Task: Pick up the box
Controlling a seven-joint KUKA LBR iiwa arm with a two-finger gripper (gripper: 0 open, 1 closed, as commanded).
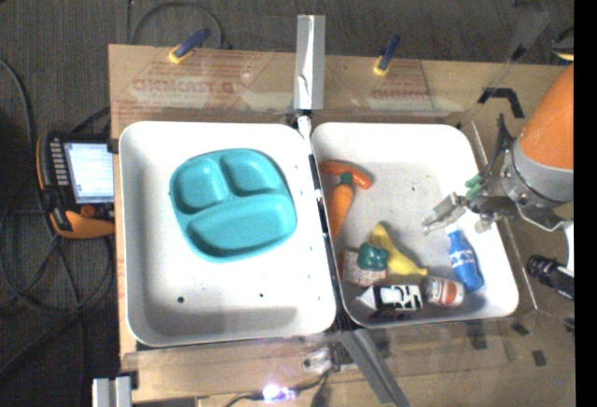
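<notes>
The gripper point(460, 206) is hanging over the right bin point(410, 139), out toward its 3 o'clock side, and the fingers look spread apart with nothing between them. One fingertip pokes toward 9 o'clock over bare bin floor, and the other sits just above the blue bottle point(464, 259), which lies at about 5 o'clock from the claw. Can't tell if it's actually touching the bottle.

The box point(395, 296), a small black and white thing, is down at the bin's 6 o'clock edge, well apart from the claw. Packed around it: a can point(442, 291) at its 3 o'clock, a yellow banana toy point(395, 255) and a teal thing point(371, 257) at 12. An orange carrot point(340, 198) sits up at the bin's 10 o'clock. The left bin point(149, 302) has a teal divided tray point(233, 203).
</notes>
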